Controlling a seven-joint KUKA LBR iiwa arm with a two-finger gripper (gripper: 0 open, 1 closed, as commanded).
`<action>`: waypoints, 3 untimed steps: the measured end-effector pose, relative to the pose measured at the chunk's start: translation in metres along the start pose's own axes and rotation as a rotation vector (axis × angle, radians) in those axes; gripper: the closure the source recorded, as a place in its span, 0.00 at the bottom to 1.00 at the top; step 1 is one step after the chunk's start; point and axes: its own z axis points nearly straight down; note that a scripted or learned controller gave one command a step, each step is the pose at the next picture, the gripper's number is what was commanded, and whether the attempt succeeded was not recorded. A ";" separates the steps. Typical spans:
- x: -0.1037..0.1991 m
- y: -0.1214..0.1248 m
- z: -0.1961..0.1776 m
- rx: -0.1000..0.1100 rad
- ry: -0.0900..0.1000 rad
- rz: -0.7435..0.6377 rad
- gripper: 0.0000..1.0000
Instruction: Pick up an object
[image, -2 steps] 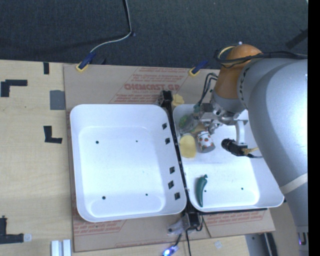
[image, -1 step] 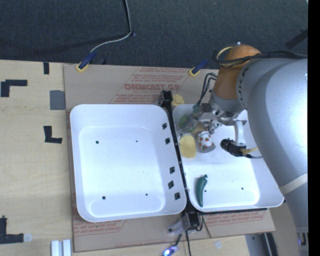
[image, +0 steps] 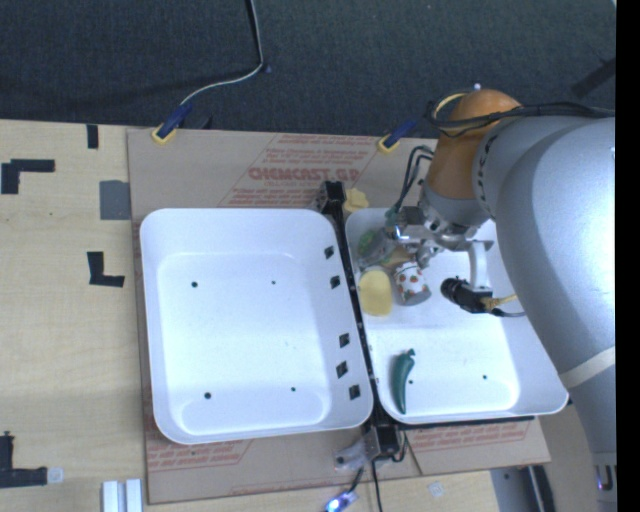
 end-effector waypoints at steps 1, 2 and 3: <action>-0.011 0.003 0.000 -0.015 0.004 -0.001 0.00; -0.018 -0.028 -0.001 -0.023 0.003 -0.001 0.00; -0.017 -0.027 -0.011 -0.024 0.003 -0.003 1.00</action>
